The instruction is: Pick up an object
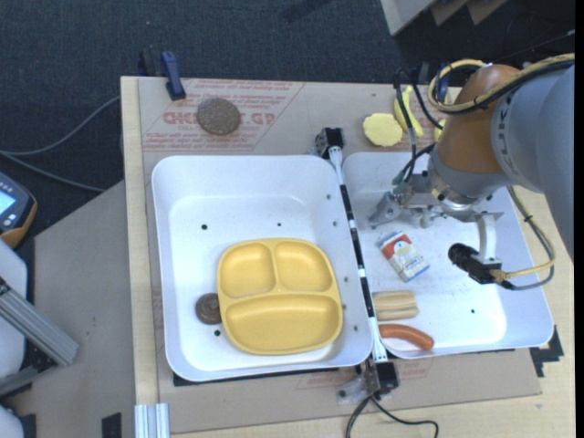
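Observation:
My gripper (399,206) hangs low over the far left part of the right bin (511,322), under the grey arm with its orange band (474,121). Just in front of it lies a small white, red and blue carton (402,255), apart from the gripper. Nearer the front of this bin lie a tan bun (394,305) and a red sausage (407,338). Nothing shows held in the gripper.
The left bin (182,208) holds a yellow divided plate (276,296) with a brown disc (208,308) at its left side. Behind the bins on the bench lie a yellow lump (383,129), another brown disc (219,115) and a blue clamp (172,74). A black cable plug (470,261) hangs off the wrist.

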### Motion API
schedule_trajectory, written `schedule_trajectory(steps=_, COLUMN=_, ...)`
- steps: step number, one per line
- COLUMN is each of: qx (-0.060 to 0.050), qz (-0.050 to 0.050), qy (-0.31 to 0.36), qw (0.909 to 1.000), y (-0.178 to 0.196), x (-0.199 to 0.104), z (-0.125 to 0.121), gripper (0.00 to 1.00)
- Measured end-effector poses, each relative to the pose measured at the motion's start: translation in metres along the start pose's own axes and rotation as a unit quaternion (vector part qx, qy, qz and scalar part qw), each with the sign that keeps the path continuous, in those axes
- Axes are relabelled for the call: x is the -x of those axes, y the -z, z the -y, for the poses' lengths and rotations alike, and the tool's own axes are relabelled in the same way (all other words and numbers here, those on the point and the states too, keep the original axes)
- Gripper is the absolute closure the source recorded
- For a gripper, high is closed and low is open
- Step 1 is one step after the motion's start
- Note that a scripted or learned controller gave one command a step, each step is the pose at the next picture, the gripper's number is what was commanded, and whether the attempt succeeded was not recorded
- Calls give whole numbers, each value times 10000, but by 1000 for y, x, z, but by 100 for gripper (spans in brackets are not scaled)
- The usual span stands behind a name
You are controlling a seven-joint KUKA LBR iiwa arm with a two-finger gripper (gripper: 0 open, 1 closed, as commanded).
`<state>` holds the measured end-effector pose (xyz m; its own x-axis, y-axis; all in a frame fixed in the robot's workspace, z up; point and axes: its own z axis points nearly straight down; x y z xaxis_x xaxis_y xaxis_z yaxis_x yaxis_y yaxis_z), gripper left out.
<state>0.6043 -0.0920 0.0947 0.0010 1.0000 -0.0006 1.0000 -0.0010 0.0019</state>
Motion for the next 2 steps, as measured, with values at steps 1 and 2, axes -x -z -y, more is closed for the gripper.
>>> schedule_trajectory(steps=1, qx=-29, qz=-9, qy=0, qw=10000, y=-10, x=6, z=23, gripper=0)
schedule_trajectory(steps=2, qx=-28, qz=-8, qy=0, qw=10000, y=-10, x=8, z=38, gripper=0)
